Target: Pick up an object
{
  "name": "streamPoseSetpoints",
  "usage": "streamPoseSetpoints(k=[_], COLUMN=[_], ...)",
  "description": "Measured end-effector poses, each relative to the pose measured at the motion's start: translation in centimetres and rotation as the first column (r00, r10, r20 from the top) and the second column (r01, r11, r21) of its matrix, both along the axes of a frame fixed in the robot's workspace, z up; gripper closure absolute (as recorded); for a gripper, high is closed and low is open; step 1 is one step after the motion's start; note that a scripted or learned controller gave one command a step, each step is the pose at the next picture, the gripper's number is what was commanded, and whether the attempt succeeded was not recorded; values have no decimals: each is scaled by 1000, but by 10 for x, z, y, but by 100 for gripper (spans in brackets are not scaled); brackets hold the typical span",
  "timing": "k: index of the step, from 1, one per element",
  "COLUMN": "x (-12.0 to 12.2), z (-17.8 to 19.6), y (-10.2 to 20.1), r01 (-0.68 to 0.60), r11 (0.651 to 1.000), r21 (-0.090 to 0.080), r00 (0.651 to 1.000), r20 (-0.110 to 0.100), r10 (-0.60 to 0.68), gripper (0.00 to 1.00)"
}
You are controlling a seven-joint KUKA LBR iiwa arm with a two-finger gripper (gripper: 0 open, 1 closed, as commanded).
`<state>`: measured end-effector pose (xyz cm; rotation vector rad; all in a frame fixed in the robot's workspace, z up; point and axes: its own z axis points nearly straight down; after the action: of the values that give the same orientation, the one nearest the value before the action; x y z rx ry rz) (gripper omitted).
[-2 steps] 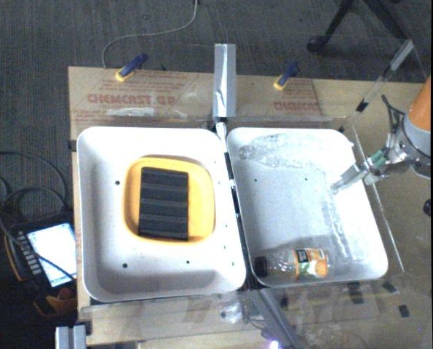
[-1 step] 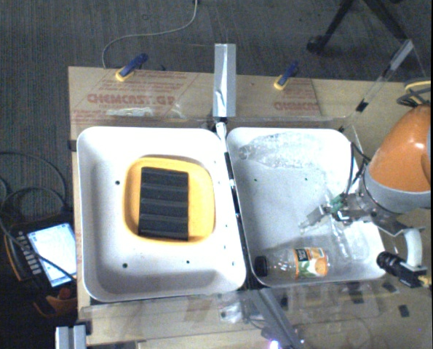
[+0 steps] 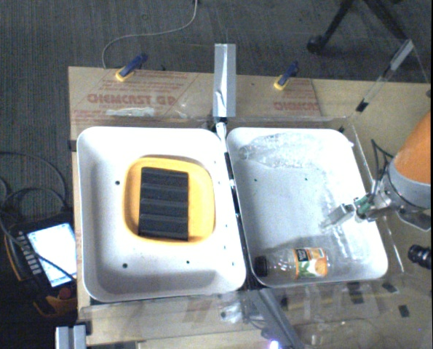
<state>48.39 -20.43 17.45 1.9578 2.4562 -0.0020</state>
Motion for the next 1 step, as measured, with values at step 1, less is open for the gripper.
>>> streamPoseSetpoints(k=[1], x=[12], z=[-60], y=[26], r01=[-143], r11=[989], r21=[-32], r00=[988], r20=[45], r10=[145], gripper=[0])
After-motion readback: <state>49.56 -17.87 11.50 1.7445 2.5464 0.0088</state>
